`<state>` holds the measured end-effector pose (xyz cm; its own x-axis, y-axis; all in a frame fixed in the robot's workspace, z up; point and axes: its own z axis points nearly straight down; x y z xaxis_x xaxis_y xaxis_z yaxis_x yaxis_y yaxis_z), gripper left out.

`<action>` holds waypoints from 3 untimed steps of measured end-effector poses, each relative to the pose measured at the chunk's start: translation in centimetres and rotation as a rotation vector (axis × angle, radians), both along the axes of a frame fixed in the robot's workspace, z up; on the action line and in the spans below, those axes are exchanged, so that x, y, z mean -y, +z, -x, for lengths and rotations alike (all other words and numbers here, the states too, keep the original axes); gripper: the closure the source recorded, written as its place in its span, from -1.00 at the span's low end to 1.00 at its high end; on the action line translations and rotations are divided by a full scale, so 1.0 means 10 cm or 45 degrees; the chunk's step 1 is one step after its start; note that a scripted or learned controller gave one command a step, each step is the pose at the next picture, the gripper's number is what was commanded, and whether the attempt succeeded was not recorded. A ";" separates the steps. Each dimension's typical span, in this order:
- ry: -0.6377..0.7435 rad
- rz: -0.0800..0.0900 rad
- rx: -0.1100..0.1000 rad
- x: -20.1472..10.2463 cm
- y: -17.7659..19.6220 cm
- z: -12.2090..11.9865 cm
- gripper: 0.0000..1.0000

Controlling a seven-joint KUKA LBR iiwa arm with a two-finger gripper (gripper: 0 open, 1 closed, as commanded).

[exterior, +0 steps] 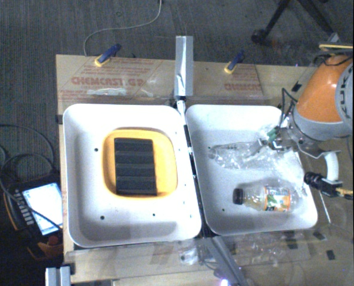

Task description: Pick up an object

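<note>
Currently my arm [329, 103] reaches in from the right over the right bin [224, 210], and my tool [276, 137] sits low at that bin's far right side, right at the end of a crumpled clear plastic bottle [239, 155]. Whether it is spread, pressed together, or pinching that plastic I cannot tell; the tip is small and lost in glare and clear film. My read: this is the approach-or-grasp step, nothing lifted yet. Candidate things, counted: two in the right bin, namely the crushed clear bottle lying across the middle, and one juice bottle [265, 198] with a dark cap and a coloured label, on its side nearer the front wall, apart from the crushed one. One in the left bin [81, 219]: a yellow tray [108, 159] carrying a black ribbed block [134, 166], seated at the centre. Bins: two, side by side on the table [75, 70]. Two blue-and-yellow clamps [106, 55] hold the far edge of the table. Next move, as I judge it, calls for a firm close on the thin plastic and a straight lift; crumpled film may slip or flex, so I'd want the hold confirmed before rising.
</note>
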<state>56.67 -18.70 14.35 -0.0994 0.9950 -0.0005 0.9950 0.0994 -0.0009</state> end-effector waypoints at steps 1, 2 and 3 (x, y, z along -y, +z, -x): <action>0.159 0.002 0.010 0.04 -0.49 0.62 -1.00; 0.258 0.008 0.023 -0.36 -0.52 -0.07 -1.00; 0.060 0.005 0.012 -0.81 -0.52 -0.59 -1.00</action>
